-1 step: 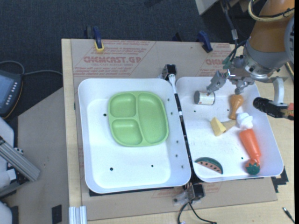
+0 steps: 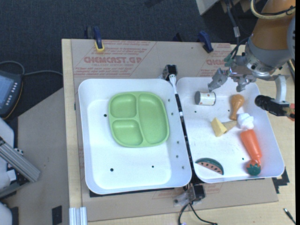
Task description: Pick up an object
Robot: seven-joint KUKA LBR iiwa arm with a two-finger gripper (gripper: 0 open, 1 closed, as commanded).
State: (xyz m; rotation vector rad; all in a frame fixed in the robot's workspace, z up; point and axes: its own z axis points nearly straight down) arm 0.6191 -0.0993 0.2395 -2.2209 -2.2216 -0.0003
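Note:
My gripper [image 2: 230, 82] hangs over the far edge of the right bin [image 2: 274, 139]. It is open, with its two fingers spread wide and nothing between them. Just below its left finger a small white cylinder [image 2: 205, 97] lies on its side. Under its right finger lies a tan cone-shaped piece [image 2: 236, 105], with a white lump [image 2: 244, 121] beside it. Nearer the front are a yellow wedge [image 2: 218, 126], an orange carrot [image 2: 251, 144] with a green end, and a watermelon slice [image 2: 209, 166].
The left bin [image 2: 93, 163] holds a green divided plate [image 2: 139, 118]. A black divider strip [image 2: 180, 121] runs between the two bins. Clamps [image 2: 98, 45] hold the cardboard base at the back.

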